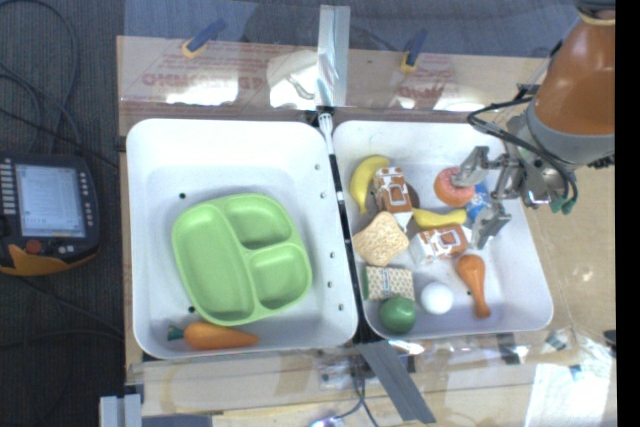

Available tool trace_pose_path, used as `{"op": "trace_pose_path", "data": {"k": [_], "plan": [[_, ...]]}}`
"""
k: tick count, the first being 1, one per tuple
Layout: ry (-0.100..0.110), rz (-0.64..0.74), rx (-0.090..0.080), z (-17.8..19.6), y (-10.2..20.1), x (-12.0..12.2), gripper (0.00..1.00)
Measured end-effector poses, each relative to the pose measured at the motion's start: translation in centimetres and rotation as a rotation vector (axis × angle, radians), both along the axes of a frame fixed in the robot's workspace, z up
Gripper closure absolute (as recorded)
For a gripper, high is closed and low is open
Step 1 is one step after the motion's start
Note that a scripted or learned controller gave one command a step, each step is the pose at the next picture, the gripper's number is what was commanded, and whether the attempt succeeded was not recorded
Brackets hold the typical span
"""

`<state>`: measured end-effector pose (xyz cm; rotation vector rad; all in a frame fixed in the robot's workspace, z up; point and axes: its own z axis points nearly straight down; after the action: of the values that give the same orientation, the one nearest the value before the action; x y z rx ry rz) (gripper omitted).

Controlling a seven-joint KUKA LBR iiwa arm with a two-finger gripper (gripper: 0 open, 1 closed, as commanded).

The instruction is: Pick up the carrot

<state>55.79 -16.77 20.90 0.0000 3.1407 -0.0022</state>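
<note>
Trouble here starts with distance. We see the carrot (212,337) lying flat in the near left corner of the left bin (150,165), its green top pointing left, just beside the near edge of the green divided plate (243,258). The claw (492,198), though, hangs over the far right part of the right bin (520,300), well apart from the carrot. Its fingers stand spread apart with nothing between them; a red-orange round toy (452,185) sits close on its left.

We judge the main risk to be a grab in the wrong bin. The right bin is crowded, and the orange drumstick-shaped toy (474,283) near its right side looks much like the carrot in colour and shape; a descent from here could close on that, or on the small yellow banana (439,217) beside the claw.

Should the arm cross over, the carrot's spot is awkward: it rests close to the bin's near wall and the plate rim, so one finger could land on the plate or wall and push the carrot away.
</note>
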Motion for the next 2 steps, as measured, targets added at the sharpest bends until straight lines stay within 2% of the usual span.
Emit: {"op": "trace_pose_path", "data": {"k": [1,2], "plan": [[-0.009,-0.095,-0.001,-10.8,-0.8,0.5,0.0],[-0.033,-0.202,-0.006,-11.3,-0.9,-6.4,0.0]]}}
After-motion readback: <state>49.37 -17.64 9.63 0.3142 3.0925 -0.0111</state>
